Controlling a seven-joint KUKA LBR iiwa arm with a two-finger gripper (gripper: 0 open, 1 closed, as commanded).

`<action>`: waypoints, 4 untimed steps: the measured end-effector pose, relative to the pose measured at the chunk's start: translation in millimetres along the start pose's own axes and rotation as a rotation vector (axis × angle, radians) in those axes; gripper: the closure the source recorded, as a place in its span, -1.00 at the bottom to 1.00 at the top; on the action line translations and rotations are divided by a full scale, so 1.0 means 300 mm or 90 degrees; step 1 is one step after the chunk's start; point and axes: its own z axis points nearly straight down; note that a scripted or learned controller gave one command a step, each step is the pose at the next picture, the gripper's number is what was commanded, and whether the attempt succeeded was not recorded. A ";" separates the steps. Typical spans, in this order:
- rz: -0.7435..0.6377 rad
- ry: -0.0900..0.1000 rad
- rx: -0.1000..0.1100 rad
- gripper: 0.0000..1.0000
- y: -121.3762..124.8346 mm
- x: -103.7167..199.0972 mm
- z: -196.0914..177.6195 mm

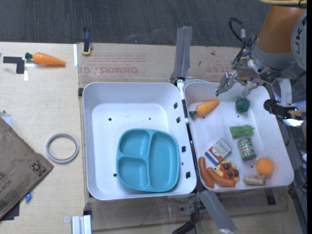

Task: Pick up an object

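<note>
We see the gripper (237,84) hanging over the upper edge of the right bin (287,155), fingers spread and nothing between them. Closest pick candidates: a toy carrot (205,107), orange tapered body with a green stub at its left end, lying tilted at upper left of that bin, and a dark green lumpy piece (242,105) just right of it, both clear of the fingers

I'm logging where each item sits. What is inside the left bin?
The left bin holds a blue divided plate, lying flat toward its near side. The plate's three compartments look bare. Whatever lies on the bin floor beneath the plate is covered and cannot be seen.
</note>
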 end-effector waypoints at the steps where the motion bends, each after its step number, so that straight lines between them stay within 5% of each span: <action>1: -0.194 0.000 -0.002 -1.00 0.092 0.001 0.404; 2: -0.175 0.001 -0.004 -1.00 0.099 -0.004 0.437; 3: -0.172 0.002 0.000 1.00 0.094 -0.010 0.406; 4: -0.172 0.001 -0.004 -1.00 0.099 -0.009 0.403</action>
